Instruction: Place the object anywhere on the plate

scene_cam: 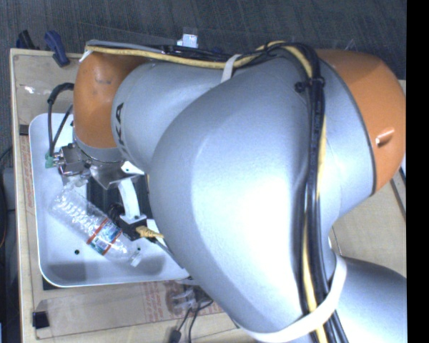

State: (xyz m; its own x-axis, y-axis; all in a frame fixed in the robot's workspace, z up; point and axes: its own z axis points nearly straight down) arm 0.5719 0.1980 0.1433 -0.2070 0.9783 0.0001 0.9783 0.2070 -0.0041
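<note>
A clear, crumpled plastic bottle with a red and blue label (91, 227) is seen lying flat on the floor of the shallow white left bin (37, 213), near its front wall. Its long axis is set diagonally, from upper left to lower right, the labelled end lower right. The gripper (86, 171) is held just above the bottle's upper end; whether it is parted or closed cannot be told.
</note>
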